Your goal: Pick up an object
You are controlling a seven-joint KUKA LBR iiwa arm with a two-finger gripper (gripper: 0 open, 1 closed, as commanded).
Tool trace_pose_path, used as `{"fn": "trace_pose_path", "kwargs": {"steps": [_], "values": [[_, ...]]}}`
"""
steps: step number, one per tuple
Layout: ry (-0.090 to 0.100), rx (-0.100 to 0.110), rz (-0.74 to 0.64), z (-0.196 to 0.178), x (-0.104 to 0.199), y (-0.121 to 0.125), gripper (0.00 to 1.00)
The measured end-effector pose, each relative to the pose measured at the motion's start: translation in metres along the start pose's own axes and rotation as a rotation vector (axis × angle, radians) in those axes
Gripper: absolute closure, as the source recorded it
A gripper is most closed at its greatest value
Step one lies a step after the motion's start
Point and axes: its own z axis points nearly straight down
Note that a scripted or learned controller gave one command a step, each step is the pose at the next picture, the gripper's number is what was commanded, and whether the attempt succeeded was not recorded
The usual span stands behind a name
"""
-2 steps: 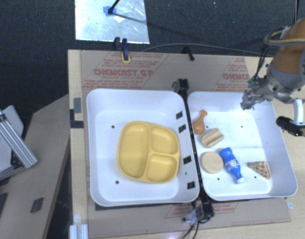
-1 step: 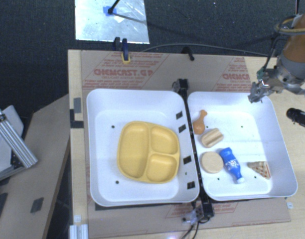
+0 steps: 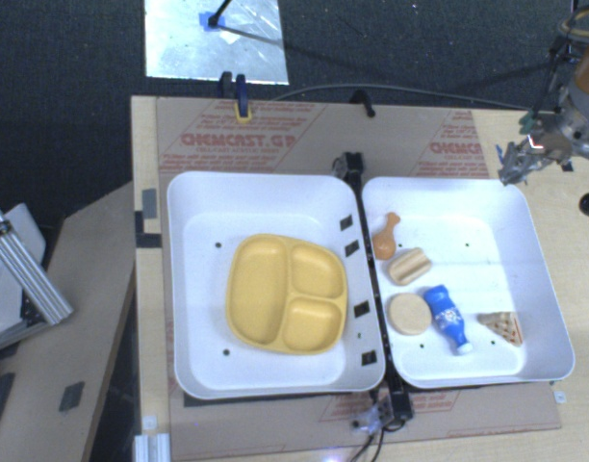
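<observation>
One yellow tray (image 3: 286, 294) sits left; five toy foods (image 3: 449, 318) sit right. Gripper (image 3: 519, 165) looks blurry, jaws hard to tell.

A pale wooden bench (image 3: 102, 258) sits on dark, speckled carpet-like flooring (image 3: 64, 65). On the bench lies a brown cardboard sheet (image 3: 275, 138) with red printed lettering. Beyond it, a shiny square silver panel (image 3: 216, 27) lies flat on the floor, with a small blue piece on it. A thin black cable (image 3: 420, 89) crosses the far edge. At left, an aluminium rail (image 3: 25, 268), possibly a frame part, slants in.
</observation>
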Motion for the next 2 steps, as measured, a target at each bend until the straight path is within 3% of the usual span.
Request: {"fn": "trace_pose_path", "kwargs": {"steps": [1,2], "values": [[0.003,0.006,-0.007,0.007,0.056,0.002,1.0],[0.004,0.008,-0.006,0.015,0.104,-0.017,1.0]]}}
